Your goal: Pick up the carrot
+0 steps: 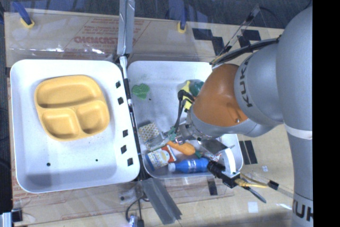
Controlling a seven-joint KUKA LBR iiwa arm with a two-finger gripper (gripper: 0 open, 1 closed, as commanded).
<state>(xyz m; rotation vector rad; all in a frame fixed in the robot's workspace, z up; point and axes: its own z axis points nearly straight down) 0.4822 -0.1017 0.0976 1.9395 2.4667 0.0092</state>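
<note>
While the grey arm with its orange band [226, 98] hangs over the right white bin [159, 69], the gripper [183, 138] sits low at the bin's near side, finger state hidden, cannot tell. Small orange carrot [183, 148] lies just near of the gripper, touching or almost. Blue plastic bottle [188, 166] lies along the near wall beside the carrot, a small printed packet [158, 157] to its left, a green leafy piece [141, 91] farther off. Left white bin [32, 167] holds a yellow compartment tray [71, 106].
</note>
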